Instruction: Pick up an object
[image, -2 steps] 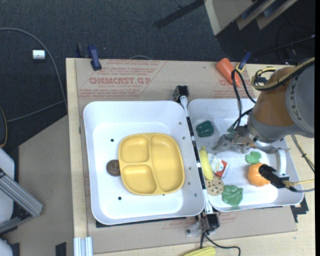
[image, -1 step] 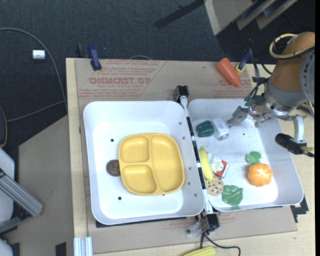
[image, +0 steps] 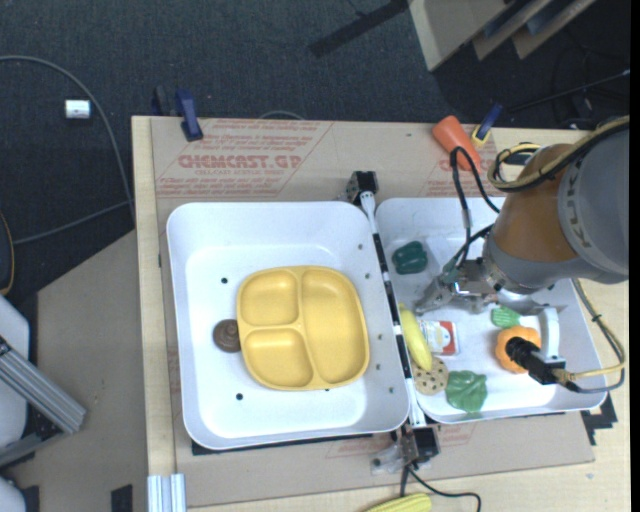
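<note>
My gripper (image: 447, 292) hangs low in the right bin (image: 560, 395), just above and left of a white and red packet (image: 442, 336). A yellow banana (image: 414, 340) lies along the bin's left wall. Near the back sits a dark green object (image: 409, 257). A speckled cookie (image: 431, 379) and a green leafy piece (image: 466, 389) rest at the front. To the right are an orange (image: 510, 351) and a small green piece (image: 503, 317), partly under the wrist. Nothing shows in the gripper.
The left bin (image: 195, 250) holds a yellow divided plate (image: 301, 326) and a brown round object (image: 227, 335) at the plate's left edge. Black cables (image: 462, 190) run down to the wrist. An orange clamp (image: 453, 132) and a blue clamp (image: 186, 113) sit on the bench's far edge.
</note>
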